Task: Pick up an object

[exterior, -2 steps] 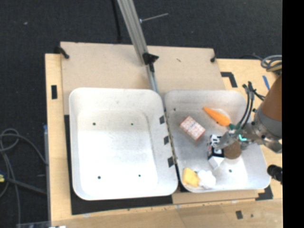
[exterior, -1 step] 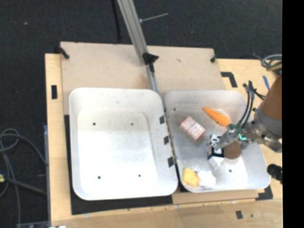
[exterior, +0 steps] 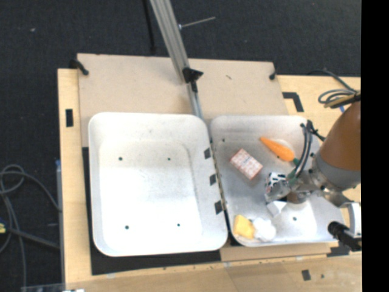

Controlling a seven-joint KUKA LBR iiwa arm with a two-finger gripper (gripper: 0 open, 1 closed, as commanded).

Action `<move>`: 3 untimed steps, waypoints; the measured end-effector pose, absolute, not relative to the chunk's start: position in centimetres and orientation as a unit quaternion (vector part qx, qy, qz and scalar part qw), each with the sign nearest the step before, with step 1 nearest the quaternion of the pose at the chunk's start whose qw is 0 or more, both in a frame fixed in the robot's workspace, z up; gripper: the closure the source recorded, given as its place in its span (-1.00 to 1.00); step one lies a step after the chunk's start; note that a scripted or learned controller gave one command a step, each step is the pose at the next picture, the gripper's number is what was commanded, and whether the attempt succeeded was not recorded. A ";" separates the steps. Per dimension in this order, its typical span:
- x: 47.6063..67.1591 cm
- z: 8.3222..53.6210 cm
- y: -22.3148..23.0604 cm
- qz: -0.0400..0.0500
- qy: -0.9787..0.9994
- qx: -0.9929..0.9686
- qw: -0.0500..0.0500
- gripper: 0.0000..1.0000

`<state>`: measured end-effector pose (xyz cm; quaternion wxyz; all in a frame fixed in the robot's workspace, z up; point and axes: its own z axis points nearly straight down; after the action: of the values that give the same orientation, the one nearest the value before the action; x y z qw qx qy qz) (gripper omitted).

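In the right bin lie a pink checkered block, an orange carrot-shaped piece, a yellow piece and a white piece beside it near the front rim. My gripper hangs low over the right bin's middle, right of the pink block and below the carrot. The arm with its orange band comes in from the right. A small light-coloured thing shows at the fingertips, but I cannot make out what it is or whether it is held.
The left bin sits beside the right one, with a dividing rim between them. A metal pole rises from the back of the bench. Cables lie at the far right and the lower left.
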<state>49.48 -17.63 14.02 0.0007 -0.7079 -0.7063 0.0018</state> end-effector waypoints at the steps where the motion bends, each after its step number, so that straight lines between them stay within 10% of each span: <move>1: 49.4 9.9 -17.8 0.002 -0.706 -0.708 0.000 -1.00; 2: 49.7 11.2 -17.7 -0.002 -0.704 -0.710 -0.003 1.00; 3: 50.3 15.6 -17.9 -0.002 -0.708 -0.706 -0.003 1.00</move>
<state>50.33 -17.94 15.57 -0.0031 -0.7058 -0.7084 -0.0016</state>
